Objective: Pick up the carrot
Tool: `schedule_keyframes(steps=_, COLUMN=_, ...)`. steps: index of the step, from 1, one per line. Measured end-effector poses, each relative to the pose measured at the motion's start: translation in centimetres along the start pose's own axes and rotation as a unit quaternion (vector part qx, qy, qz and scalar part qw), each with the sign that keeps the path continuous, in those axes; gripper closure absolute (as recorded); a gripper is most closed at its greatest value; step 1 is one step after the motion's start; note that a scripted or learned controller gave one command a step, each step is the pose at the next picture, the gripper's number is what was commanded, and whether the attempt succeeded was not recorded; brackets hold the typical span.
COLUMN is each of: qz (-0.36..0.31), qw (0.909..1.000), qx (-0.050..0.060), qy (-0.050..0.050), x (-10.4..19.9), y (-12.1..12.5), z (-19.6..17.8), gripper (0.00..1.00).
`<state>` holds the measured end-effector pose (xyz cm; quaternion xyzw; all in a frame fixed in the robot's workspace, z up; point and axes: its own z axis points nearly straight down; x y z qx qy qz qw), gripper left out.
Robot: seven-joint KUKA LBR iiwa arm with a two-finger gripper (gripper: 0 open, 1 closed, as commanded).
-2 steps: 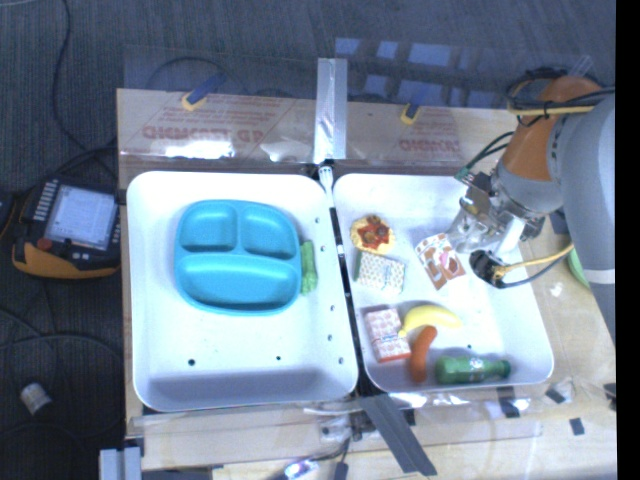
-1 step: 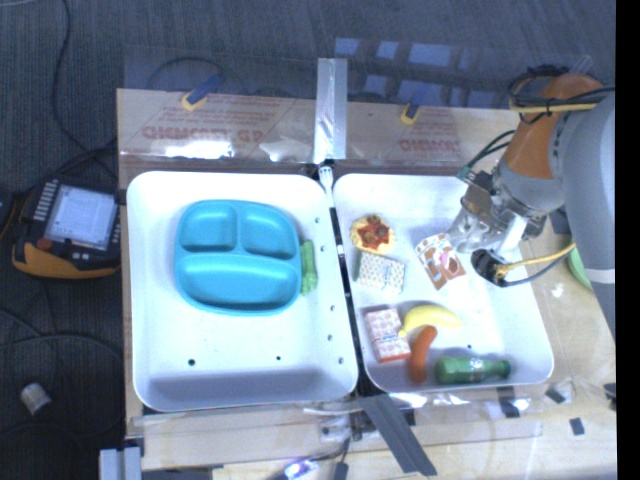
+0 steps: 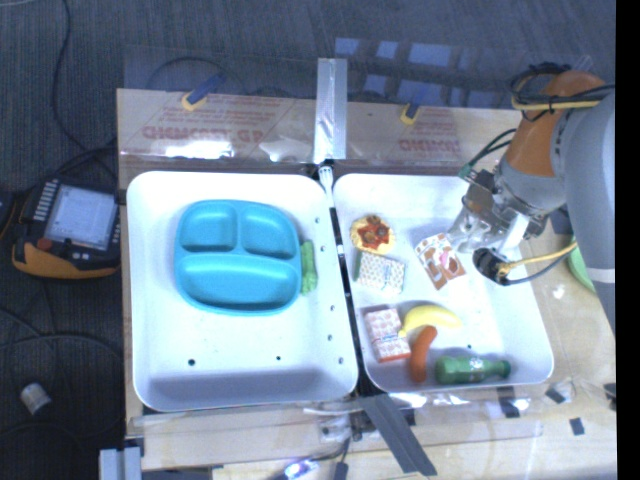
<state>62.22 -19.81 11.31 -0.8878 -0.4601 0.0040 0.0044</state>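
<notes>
While the grey arm reached in from the right, its 2-finger gripper (image 3: 470,230) hung over the right white bin (image 3: 535,353), just beside a small red-and-white packet (image 3: 441,259); whether it was open or shut I could not tell. The slim orange carrot (image 3: 421,352) lay near that bin's front edge, touching a yellow banana (image 3: 430,317) and a green bottle (image 3: 472,369), well apart from the gripper. A blue divided plate (image 3: 239,255) sat in the left bin.
</notes>
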Motion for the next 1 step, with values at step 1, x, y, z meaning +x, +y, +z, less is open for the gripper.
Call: schedule_keyframes(steps=1, qz=0.000, qw=1.0000, qx=0.003, qy=-0.001, x=0.00, y=-0.11, z=-0.54, gripper=1.00)
